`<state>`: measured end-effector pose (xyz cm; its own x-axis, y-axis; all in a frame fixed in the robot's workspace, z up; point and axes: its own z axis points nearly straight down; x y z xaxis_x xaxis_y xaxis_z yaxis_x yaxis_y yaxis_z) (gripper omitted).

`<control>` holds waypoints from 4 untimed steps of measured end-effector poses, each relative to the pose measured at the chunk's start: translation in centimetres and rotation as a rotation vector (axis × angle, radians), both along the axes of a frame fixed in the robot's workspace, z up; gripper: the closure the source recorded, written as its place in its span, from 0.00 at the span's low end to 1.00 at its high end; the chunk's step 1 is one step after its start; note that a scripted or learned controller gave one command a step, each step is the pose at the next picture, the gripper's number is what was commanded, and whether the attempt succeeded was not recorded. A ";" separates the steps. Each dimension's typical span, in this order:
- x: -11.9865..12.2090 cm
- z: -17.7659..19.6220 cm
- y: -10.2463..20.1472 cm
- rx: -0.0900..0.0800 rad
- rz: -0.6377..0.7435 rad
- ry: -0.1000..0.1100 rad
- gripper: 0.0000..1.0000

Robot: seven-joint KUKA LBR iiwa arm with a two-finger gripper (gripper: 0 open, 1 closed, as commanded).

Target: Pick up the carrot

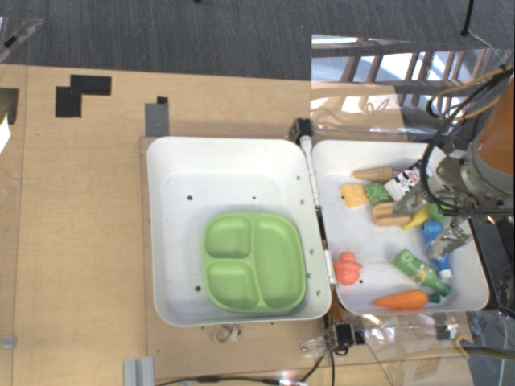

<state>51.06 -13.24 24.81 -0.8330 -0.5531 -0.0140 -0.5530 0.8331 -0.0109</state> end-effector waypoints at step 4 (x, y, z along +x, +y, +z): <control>3.9 -7.7 3.7 -0.004 0.605 0.009 0.00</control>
<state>54.97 -9.56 17.08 -0.3706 -0.9288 -0.0052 -0.9288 0.3707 -0.0063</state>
